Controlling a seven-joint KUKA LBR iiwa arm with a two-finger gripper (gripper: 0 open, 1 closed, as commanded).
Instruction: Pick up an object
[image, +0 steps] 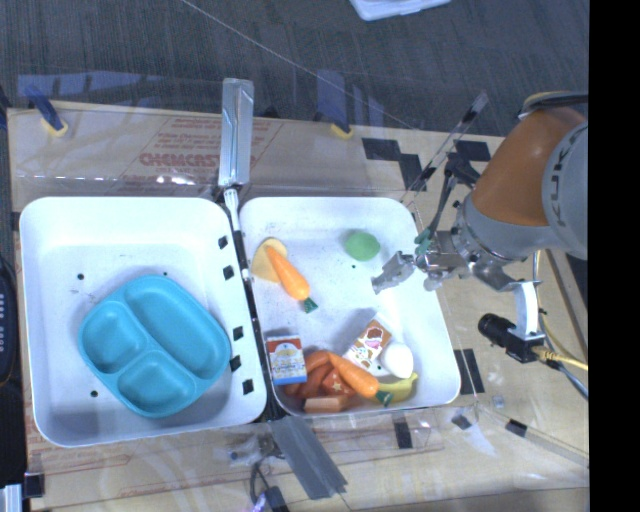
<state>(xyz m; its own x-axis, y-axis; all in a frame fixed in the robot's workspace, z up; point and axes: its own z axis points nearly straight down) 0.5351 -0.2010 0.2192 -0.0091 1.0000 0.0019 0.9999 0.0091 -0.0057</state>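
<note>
My gripper (408, 268) hangs over the right side of the right bin (330, 215), and nothing shows between its fingers. A green ball (362, 244) lies just left of it. An orange carrot (290, 276) rests on a yellow wedge (264, 260) near the bin's left wall. Along the front wall lie a small red-and-blue box (286, 359), a heap of carrots and a sausage (335, 380), a patterned carton (368, 347), a white egg (398, 361) and a banana (400, 390).
The left bin (60, 230) holds a blue divided tray (153, 343). A metal divider post (236, 130) stands between the bins at the back. The arm's grey and orange body (525, 190) fills the right side above the bench.
</note>
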